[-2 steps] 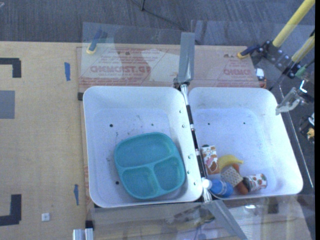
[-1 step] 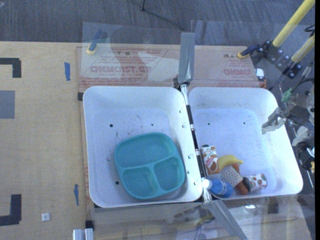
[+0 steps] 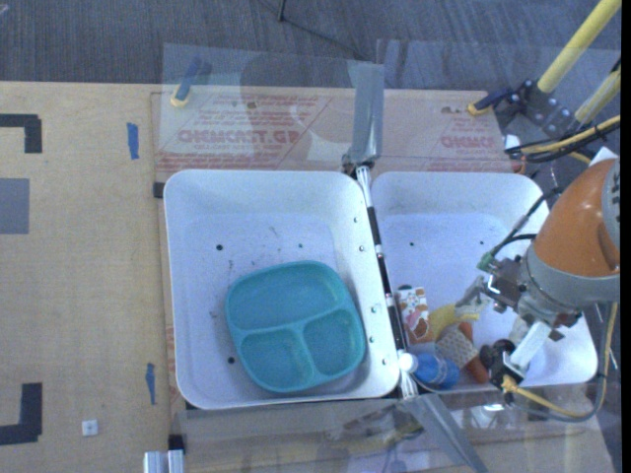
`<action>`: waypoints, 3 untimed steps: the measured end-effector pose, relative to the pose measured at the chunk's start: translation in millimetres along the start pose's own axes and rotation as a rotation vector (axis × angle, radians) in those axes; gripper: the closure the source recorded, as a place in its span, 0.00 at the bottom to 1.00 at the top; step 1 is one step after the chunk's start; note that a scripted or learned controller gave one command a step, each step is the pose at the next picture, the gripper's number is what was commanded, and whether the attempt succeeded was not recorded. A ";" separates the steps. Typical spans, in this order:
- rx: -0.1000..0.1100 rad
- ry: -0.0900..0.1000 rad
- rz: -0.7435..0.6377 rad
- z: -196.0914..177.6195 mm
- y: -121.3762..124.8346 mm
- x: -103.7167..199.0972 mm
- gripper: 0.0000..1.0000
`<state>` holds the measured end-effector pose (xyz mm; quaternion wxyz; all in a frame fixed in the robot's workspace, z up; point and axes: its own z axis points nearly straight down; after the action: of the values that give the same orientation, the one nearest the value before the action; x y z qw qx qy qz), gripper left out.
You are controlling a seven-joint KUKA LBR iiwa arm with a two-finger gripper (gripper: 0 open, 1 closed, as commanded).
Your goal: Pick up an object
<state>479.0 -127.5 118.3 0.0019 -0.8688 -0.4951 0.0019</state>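
Yellow object (image 3: 449, 315) in right bin (image 3: 434, 215); arm (image 3: 577, 235) bent low beside it; jaws' state: cannot tell.

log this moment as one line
phase: reach | gripper: over right bin, beside item pile in its near-left corner | tray: in left bin
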 end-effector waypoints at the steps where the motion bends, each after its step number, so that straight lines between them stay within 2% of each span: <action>1: -0.001 -0.001 -0.009 -105.3 18.8 -31.0 0.00; 2: -0.002 -0.002 0.046 -153.7 57.1 0.5 0.00; 3: 0.001 -0.001 0.081 -5.1 -4.6 30.2 0.00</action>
<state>490.5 -99.1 123.4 0.0022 -0.8881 -0.4597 0.0027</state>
